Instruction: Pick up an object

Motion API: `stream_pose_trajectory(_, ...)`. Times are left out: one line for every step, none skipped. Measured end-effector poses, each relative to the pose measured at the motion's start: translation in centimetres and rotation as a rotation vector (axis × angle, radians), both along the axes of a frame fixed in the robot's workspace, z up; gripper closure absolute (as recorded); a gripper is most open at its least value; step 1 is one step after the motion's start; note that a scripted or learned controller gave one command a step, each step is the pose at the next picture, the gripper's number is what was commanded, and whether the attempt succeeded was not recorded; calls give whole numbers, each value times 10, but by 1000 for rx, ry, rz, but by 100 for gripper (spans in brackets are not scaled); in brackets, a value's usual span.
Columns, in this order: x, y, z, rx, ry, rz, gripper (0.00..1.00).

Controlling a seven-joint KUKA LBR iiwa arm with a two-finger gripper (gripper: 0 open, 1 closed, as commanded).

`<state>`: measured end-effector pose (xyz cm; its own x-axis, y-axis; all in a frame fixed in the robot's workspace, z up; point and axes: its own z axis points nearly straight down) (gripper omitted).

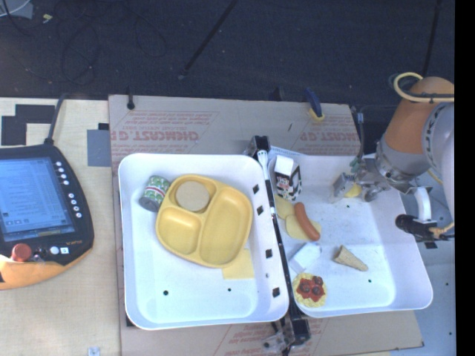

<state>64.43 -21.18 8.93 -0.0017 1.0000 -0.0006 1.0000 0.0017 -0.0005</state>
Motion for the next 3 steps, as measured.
stream_pose_trajectory(0, 0, 5, 0, -1, 2, 0)
stream_pose_trajectory(0, 1, 3, 0, 0, 4, 0)
stream_pose_trajectory(0, 1, 7, 0, 0, 4, 0)
